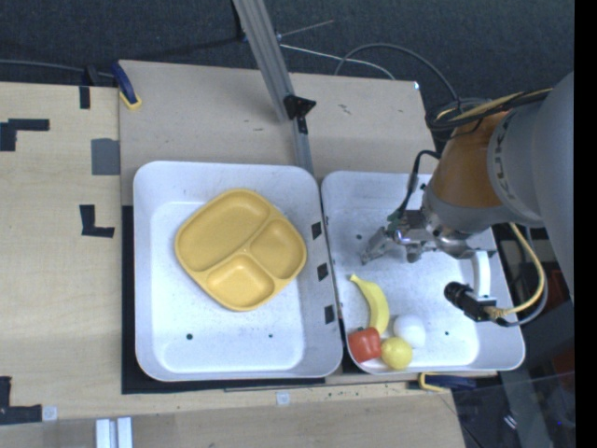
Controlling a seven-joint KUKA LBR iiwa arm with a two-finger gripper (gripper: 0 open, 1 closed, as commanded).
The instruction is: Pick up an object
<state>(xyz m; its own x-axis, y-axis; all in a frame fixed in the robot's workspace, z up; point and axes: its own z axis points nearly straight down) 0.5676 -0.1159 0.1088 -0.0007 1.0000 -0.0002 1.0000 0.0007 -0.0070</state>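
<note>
Worktop [215,110]: two white bins.
Left bin [159,343]: yellow tray [241,248].
Right bin [466,343]: banana [373,301], lower centre.
Claw [378,244]: spread, holding nothing, above banana.

A wooden worktop [56,250] carries black tape marks [91,220] on its left part. A grey metal pole [266,45] slants down toward the bins, and dark carpet [392,12] lies beyond.

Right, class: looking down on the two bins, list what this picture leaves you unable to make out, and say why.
1. Gripper: camera view; small and blurred against the right bin, so its grip state is unclear.
2. Red object and yellow ball: camera view; too small to identify, crowded against the banana and white ball.
3. Arm: camera view; cut off by the right edge.
</note>
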